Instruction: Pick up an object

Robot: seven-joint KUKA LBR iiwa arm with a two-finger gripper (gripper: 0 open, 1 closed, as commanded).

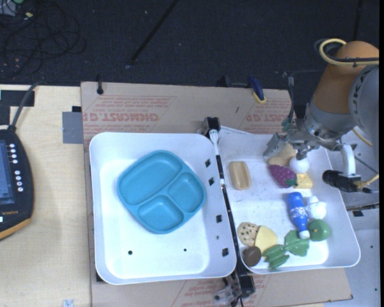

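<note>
A grey arm with an orange band reaches in from three o'clock, its gripper point(293, 147) lowered over the upper part of the right bin point(256, 147); whether its fingers are spread or closed cannot be told from above. Crowded just below the gripper lie a tan wedge-shaped piece point(280, 153), a small white piece point(299, 165), a purple bunch of grapes point(282, 174) and a yellow block point(304, 181). At nine o'clock from that cluster, apart from it, sits one tan bread loaf point(239, 174). Toward six o'clock stand one blue bottle point(297, 210), a white lump point(317, 208), a green round fruit point(319, 229), green leafy pieces point(288, 249), a yellow slice point(266, 238), a spotted cookie point(246, 233) and a brown round piece point(251, 256), packed close along the bin's lower edge. The left bin point(109, 248) holds one blue three-compartment tray point(160, 190). Two bins in all rest side by side on a cardboard sheet point(153, 110) over a pale wooden bench point(38, 261). A black handheld pendant point(5, 181) lies at nine o'clock, with dark flooring and cables beyond.
</note>
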